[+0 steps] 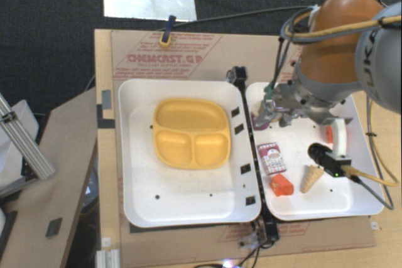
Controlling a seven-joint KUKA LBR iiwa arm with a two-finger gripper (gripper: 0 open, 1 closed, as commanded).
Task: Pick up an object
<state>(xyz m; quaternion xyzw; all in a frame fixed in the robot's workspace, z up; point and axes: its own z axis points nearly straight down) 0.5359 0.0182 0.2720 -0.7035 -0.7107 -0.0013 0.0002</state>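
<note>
Nearest the camera, in the right bin (339,201), lay an orange block (282,184) and a pale cone (310,179), with a pink packet (272,157) just beyond them. All three were loose and open to a pick. A yellow divided plate (191,134) sat alone in the left bin (141,185). Farther back, the gripper (262,113) hung by the right bin's inner wall, probably lined up for the packet. Whether it was released or clenched could not be told.

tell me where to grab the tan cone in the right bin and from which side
Probably the mid-body of the tan ridged cone, with the end effector coming straight down and closing across its width. It lies flat and tapers, with bare white bin floor on either side.
</note>
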